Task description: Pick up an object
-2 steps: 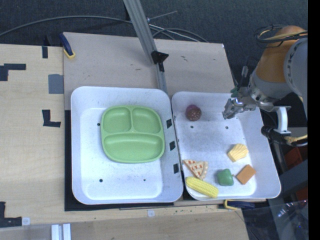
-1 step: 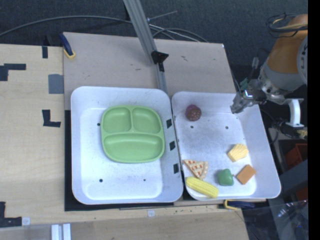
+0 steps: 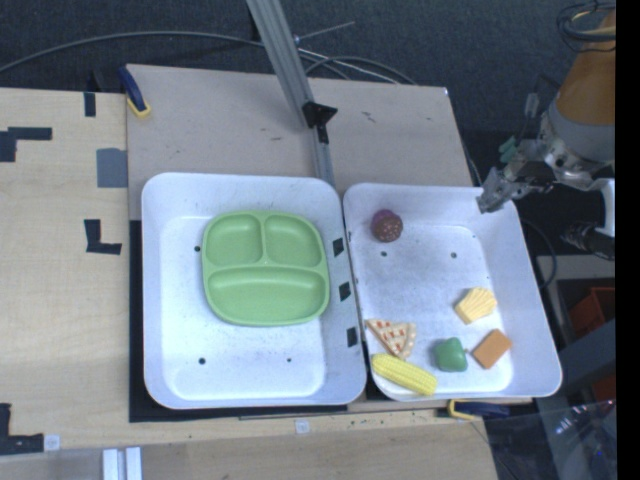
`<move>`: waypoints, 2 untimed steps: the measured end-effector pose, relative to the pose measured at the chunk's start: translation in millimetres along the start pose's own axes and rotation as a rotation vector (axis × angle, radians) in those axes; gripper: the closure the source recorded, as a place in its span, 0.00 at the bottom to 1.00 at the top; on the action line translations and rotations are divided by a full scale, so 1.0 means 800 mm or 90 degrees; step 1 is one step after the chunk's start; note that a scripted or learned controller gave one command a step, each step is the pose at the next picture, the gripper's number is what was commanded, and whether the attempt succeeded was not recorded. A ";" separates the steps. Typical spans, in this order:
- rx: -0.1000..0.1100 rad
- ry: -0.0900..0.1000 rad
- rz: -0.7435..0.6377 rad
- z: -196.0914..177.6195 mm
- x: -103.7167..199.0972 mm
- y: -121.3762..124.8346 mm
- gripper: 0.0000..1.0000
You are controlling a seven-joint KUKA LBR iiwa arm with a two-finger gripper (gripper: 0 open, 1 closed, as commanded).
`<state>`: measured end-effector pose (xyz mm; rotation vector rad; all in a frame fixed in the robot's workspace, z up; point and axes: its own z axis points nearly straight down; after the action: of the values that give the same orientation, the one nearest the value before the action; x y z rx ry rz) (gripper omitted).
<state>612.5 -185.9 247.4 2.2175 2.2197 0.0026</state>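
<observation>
My gripper [image 3: 492,197] hangs at the far right rim of the right bin [image 3: 520,238], above its upper right corner and apart from every object. In that bin lie a dark red ball [image 3: 387,225] near the top left, a yellow block [image 3: 476,305], an orange block [image 3: 491,348], a green pepper-like piece [image 3: 450,354], a pizza slice [image 3: 392,336] and a corn cob [image 3: 404,374] along the front.
The left bin [image 3: 170,268] holds a green divided plate [image 3: 266,268]. A slanted metal pole [image 3: 285,53] runs from the top down to the gap between the bins. A blue and yellow clamp [image 3: 133,92] sits at the bench's back left.
</observation>
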 end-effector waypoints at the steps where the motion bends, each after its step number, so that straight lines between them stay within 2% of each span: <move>1: 0.003 0.002 -0.003 -0.009 0.063 -0.009 1.00; 2: 0.004 0.002 -0.003 0.006 0.130 -0.012 1.00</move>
<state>602.8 -82.0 242.2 2.2165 2.2302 -0.0015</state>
